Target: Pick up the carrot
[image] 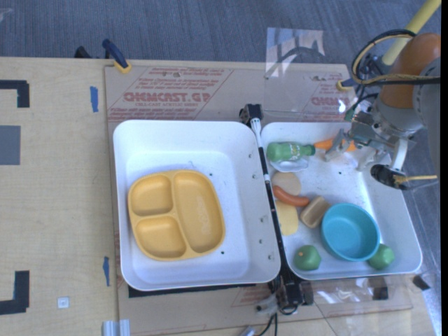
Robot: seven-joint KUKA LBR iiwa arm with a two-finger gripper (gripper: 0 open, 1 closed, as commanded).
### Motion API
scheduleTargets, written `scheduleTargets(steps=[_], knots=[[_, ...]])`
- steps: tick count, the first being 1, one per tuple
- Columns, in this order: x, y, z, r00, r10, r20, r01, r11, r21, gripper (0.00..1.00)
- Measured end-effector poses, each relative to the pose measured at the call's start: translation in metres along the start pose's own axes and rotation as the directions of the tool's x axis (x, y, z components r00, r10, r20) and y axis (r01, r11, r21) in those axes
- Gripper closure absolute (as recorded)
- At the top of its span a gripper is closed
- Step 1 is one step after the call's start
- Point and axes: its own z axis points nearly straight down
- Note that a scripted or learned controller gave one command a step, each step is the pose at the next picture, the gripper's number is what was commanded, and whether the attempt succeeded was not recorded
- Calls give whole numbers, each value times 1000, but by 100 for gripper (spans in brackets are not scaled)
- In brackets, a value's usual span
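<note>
While the arm (409, 82) hangs over the far right corner of the right bin (402, 219), its gripper (350, 142) sits low by the bin's back wall, and honestly I can't tell what state it's in. The carrot (323, 144) is a small orange bit just left of the gripper, near the green bottle (290, 150), maybe touching the tool, hard to say. Same bin also has a blue bowl (350, 231), a hot dog (290, 197), a tan block (313, 211) and two green round fruits (306, 257) at the front. The left bin (140, 142) holds a yellow divided plate (176, 213). Both bins sit on a cardboard sheet (175, 89) on a light wood bench (49, 187), with grey carpet (175, 12) beyond.
</note>
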Motion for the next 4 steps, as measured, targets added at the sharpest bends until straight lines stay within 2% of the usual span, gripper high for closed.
scheduleTargets(steps=[4], knots=[[0, 0, 0, 1000, -23, 4, 23, 1000, -4, 0]])
